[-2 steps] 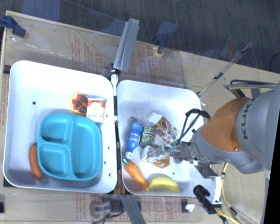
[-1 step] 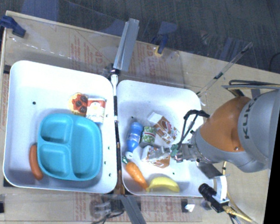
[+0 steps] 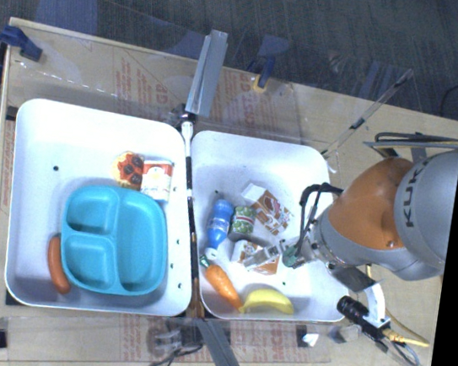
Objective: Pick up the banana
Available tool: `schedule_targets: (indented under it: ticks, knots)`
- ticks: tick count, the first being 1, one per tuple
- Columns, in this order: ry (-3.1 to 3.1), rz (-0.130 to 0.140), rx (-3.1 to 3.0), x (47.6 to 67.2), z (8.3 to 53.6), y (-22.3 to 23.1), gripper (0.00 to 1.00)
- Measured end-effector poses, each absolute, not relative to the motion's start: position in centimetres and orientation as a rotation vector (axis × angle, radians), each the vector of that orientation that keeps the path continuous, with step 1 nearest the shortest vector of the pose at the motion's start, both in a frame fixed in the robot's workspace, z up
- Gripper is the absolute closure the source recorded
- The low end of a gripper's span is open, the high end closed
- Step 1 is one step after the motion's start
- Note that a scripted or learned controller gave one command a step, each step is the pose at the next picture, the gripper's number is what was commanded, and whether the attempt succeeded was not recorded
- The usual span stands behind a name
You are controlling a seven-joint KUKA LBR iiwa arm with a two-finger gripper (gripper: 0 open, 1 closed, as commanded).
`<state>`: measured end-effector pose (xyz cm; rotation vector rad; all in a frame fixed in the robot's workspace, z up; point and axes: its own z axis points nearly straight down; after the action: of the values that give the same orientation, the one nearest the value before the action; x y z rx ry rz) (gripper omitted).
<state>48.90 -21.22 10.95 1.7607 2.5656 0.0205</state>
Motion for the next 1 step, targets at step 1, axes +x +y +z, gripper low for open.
schedule_targets:
  ticks: [1]
  knots:
    - [2.710, 0.002, 1.601, 47.70, 9.25, -19.13, 0.00]
